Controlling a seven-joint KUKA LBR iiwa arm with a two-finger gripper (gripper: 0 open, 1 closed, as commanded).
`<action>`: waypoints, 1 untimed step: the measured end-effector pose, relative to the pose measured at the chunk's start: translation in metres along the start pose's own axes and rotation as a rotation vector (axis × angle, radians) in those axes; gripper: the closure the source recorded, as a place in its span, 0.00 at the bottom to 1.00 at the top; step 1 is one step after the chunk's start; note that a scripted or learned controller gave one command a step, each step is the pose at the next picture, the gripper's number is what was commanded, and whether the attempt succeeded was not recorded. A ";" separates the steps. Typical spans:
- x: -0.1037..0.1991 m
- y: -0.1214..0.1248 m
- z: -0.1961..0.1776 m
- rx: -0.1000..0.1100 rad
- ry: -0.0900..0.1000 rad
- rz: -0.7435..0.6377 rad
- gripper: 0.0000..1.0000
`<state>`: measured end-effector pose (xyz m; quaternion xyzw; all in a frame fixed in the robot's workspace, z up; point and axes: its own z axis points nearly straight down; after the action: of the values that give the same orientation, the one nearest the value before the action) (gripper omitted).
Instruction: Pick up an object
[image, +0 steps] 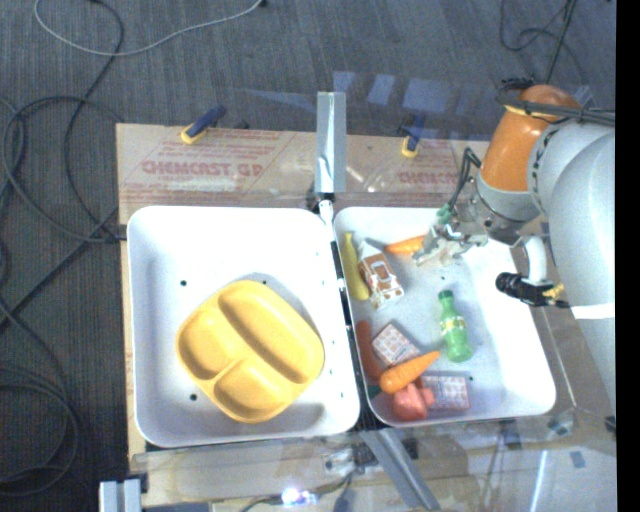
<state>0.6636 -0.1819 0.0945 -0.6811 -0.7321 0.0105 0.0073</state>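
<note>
My gripper hangs over the upper part of the right bin, arm reaching in from the right. Fingers too small and cluttered here to read; I cannot tell whether they stand apart or together. Nothing visibly held between them.

Nearest candidate: small carrot, lying just left of my fingertips, close, maybe touching, I cannot say which. Its long axis runs roughly left-right, thick end toward me, tip pointing away to the left. To close across it I judge the fingers need to straddle it from the near and far sides, not along its length.

Other things in the same bin, farther off:
- green bottle, below me, long axis running top to bottom of the view, lying clear of its neighbours.
- boxed snack, lower left of the carrot, beside a yellow stick along the bin's left wall.
- big carrot, tilted, crowded against packets near the bottom edge.

Left bin holds a yellow tray, well apart from me.

Judgement: small carrot is the short move, a slight shift left and down.
</note>
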 end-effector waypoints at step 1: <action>0.068 0.007 -0.122 -0.026 0.003 0.130 1.00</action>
<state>0.6691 -0.1129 0.2162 -0.7272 -0.6864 0.0003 -0.0011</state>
